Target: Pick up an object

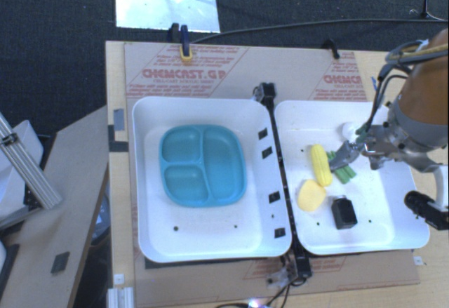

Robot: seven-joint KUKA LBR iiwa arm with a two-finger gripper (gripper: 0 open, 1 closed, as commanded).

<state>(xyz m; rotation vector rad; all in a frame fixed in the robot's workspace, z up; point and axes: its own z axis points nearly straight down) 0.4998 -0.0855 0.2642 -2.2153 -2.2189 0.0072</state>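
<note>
Table [119,180] with two white bins; board [210,68] read "CHEMCAST GP".
Pincer [344,157], grip unclear, hung beside the corn [320,164].

A broad orange band is seen on the grey arm [424,99]. Yellow and dark cables are looped at its eleven o'clock side. Metallic grey fingers are carried by the end effector [346,156].

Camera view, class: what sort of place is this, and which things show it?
Probably a robotics lab test bench. Two white bins sit side by side on a board, a robot arm reaches in over toy corn, and cables trail across dark carpet.
</note>
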